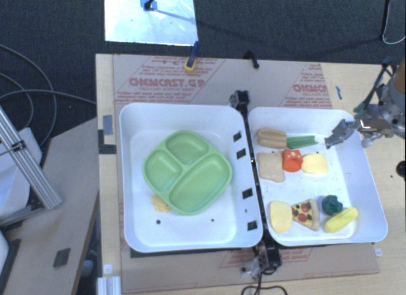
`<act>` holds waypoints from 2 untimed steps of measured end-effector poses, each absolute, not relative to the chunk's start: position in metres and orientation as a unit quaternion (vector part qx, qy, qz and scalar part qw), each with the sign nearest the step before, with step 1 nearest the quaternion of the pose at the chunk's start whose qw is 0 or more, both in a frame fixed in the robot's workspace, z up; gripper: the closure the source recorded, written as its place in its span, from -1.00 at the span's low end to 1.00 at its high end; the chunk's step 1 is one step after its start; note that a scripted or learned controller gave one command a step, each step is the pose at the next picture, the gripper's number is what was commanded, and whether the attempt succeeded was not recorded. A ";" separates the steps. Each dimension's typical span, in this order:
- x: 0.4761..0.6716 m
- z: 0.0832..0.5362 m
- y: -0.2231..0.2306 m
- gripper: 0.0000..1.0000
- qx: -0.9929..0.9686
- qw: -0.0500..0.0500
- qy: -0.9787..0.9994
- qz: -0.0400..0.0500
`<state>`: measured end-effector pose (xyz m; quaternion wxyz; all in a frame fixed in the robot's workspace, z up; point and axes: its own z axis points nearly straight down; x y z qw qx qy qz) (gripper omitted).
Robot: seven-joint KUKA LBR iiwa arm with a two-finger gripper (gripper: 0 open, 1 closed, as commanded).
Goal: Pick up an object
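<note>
The jaws, their opening impossible to tell, are being poised near crowded toy food; neighbours risk being nudged.

The board under the bins reads "CHEMCAST GP" in red, printed repeatedly.

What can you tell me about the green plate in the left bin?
The green plate is pale green, looks like plastic, and has rounded corners with three sections: two small, one large. It lies flat, turned at an angle, near the middle of the left bin. Its sections hold nothing. A small yellow piece pokes out at its lower left edge.
</note>
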<state>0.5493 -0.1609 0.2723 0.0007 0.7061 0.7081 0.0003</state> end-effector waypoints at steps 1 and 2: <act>0.616 0.177 -0.114 -1.00 0.704 0.000 0.711 0.001; 0.614 0.181 -0.118 -1.00 0.706 0.001 0.708 0.001</act>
